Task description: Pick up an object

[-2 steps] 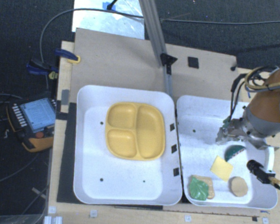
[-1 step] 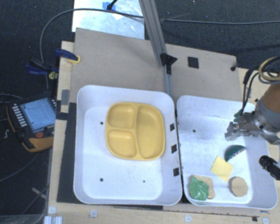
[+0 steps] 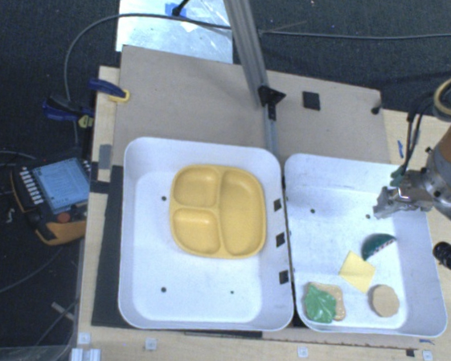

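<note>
The right bin (image 3: 321, 191) holds several small objects near its front. A dark teal half-round piece (image 3: 378, 246) lies just below my gripper (image 3: 390, 205). A flat yellow square (image 3: 357, 271) sits in front of it. A round tan disc (image 3: 384, 300) rests near the front right corner. A green lump on a tan slice (image 3: 323, 302) lies at the front left corner. My gripper hangs over the right side of this bin, above and apart from the teal piece, with nothing visibly held.
The left bin (image 3: 143, 231) holds a yellow divided plate (image 3: 218, 210). A grey pole (image 3: 249, 41) slants in from the top towards the bins' shared edge. A blue-screened handheld device (image 3: 53, 188) and cables lie left of the bench.
</note>
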Controlling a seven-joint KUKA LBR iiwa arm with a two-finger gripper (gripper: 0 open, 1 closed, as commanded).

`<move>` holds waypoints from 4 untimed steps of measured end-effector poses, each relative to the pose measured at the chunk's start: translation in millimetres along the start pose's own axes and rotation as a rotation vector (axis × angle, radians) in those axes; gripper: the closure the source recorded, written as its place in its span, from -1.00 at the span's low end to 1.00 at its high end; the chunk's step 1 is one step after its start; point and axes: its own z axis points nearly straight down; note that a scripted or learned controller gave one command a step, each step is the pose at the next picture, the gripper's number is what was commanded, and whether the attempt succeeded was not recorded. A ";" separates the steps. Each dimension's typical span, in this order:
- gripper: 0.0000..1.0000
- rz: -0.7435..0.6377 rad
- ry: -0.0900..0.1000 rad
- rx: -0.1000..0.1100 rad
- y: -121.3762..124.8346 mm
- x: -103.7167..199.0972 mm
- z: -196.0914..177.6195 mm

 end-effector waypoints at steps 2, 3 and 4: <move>1.00 -0.005 0.002 0.004 14.8 50.2 -15.3; 1.00 -0.007 0.003 0.003 23.8 98.8 -24.0; 1.00 -0.007 0.003 0.001 42.1 148.4 -29.5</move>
